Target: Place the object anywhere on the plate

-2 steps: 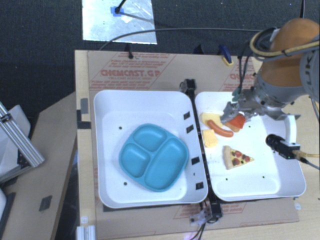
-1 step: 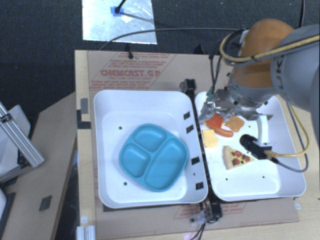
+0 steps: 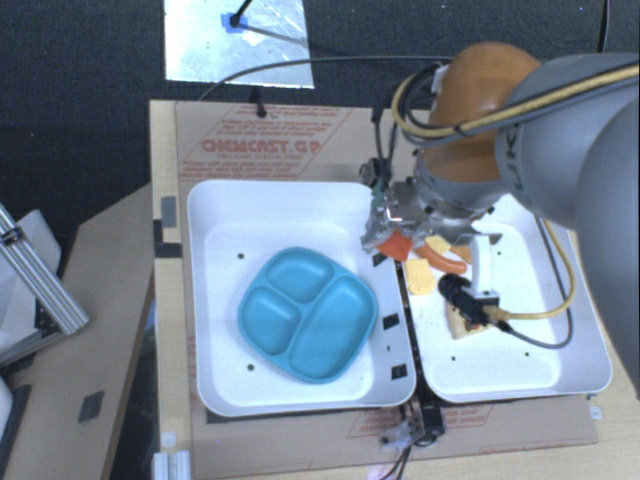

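Over the left edge of the right bin [image 3: 560, 368], the gripper [image 3: 392, 236] hangs above an orange piece [image 3: 443, 259]; finger state cannot be told. Piece lies flat, long axis running toward the bin's right edge. Blue plate [image 3: 305, 313] sits mid left bin [image 3: 215, 268], apart.

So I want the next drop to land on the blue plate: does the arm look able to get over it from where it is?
Probably yes. The blue plate lies bare in the left bin, with nothing on or over it, and the gripper hangs at the wall between the bins, just off the plate's upper right.
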### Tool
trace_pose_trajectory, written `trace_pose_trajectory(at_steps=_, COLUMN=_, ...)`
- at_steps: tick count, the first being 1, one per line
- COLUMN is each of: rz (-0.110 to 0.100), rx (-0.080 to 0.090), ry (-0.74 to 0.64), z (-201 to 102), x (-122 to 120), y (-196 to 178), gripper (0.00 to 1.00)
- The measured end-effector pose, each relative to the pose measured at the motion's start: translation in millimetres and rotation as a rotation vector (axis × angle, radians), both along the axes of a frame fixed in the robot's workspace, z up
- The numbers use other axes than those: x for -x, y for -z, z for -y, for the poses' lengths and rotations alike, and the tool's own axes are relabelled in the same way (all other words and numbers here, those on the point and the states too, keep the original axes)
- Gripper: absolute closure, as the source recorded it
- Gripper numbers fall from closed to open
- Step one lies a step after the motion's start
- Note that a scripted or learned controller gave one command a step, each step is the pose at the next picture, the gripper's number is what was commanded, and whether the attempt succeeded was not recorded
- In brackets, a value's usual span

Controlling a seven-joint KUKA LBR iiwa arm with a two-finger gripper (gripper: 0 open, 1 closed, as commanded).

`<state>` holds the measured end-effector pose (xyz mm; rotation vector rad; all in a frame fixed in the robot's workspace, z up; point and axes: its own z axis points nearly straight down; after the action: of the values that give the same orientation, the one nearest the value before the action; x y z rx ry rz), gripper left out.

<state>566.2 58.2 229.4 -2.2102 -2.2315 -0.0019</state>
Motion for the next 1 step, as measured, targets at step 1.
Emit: trace_pose_trajectory(at_steps=1, rz=0.003, rx=-0.001, ry=0.0, z=-46.9, x=-13.8, y=-6.2, gripper=1.0)
